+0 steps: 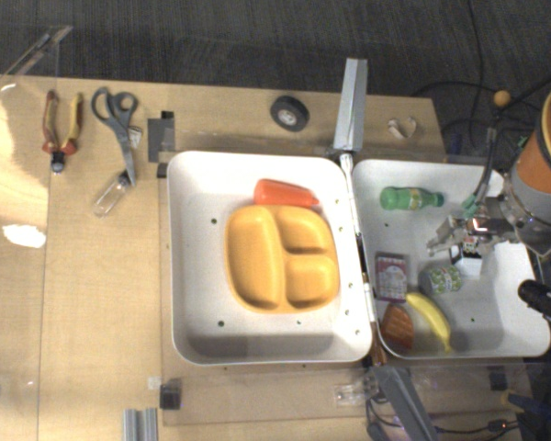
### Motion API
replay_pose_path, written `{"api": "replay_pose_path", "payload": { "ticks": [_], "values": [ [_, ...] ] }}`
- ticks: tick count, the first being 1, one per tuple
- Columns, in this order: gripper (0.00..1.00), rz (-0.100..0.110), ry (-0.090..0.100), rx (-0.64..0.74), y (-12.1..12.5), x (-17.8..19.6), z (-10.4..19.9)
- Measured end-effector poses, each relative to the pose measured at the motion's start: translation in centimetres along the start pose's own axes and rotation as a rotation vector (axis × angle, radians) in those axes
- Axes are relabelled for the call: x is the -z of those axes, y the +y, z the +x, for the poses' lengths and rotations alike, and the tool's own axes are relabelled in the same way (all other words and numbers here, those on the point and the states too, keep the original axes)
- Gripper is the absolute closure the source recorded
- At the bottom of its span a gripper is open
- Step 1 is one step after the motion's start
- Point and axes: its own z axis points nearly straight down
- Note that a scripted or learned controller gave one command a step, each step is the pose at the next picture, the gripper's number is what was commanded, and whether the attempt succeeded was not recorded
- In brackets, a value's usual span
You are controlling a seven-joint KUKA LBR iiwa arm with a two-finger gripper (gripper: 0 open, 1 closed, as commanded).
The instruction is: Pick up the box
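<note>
A divided tray lies in the left bin; the box, banana and bottle lie in the right bin.

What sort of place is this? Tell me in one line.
Probably a robotics lab workbench: two white bins on a wooden bench, pliers and scissors lying beside them, and the arm's end effector over the right bin.

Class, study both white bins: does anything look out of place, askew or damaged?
Nothing looks damaged or spilled. One oddity: the orange carrot-shaped toy lies partly hidden under the yellow divided plastic tray in the left white bin.
</note>
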Motion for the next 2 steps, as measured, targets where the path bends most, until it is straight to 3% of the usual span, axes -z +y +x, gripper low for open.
{"api": "replay_pose_path", "payload": {
  "ticks": [1, 2],
  "values": [
    [0.00, 0.000, 0.000, 0.223, 2.2, -8.7, 5.0],
    [0.00, -0.011, -0.003, 0.184, 0.8, -13.3, 3.9]
  ]
}}
